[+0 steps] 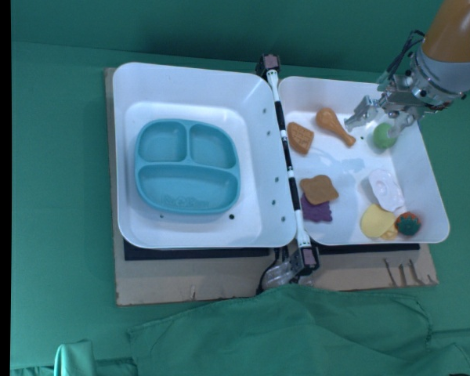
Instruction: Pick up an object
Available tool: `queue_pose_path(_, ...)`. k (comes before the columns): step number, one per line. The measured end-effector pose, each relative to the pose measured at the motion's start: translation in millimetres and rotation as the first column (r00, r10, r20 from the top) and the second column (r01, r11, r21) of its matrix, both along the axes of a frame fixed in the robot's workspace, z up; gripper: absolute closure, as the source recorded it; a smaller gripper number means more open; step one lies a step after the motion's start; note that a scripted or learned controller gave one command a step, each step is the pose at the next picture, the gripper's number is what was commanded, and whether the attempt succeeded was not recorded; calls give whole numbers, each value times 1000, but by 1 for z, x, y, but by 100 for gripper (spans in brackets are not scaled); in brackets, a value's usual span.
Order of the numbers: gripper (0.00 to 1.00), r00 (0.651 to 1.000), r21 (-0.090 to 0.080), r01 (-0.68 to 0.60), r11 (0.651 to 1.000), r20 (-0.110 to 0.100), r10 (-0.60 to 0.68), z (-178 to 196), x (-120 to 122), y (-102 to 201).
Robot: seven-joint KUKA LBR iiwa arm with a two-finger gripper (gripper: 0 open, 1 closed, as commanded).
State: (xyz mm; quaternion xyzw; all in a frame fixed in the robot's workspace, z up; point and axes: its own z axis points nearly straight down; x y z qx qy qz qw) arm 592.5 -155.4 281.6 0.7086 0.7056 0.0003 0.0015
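while the gripper (374, 116) hangs over the right bin (423, 180) — seemingly open, gripping nothing — the green ball (384, 136) sits just beside it.

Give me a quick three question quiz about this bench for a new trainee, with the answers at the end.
1. True or false: the teal divided plate lies in the same bin as the toy foods.
2. Which item is nearest the claw? A) green ball B) purple piece C) yellow piece
3. What lies just left of the drumstick, near the divider?

Key: 1 false, it is in the left bin. 2 A. 3 the orange cracker-like piece.
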Motion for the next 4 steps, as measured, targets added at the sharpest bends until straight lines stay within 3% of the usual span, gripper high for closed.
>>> queue_pose_path(1, 0, 1000, 0, 0, 1000, 0, 0, 0, 0, 0)
queue_pose_path(2, 0, 1000, 1, -1, 1000, -6, 1, -58, -2, 6)
queue_pose_path(3, 0, 1000, -2, 0, 1000, 5, 0, -99, 0, 4)
queue_pose_path(4, 100, 1000, -9, 4, 1000, 19, -3, -83, 2, 1)
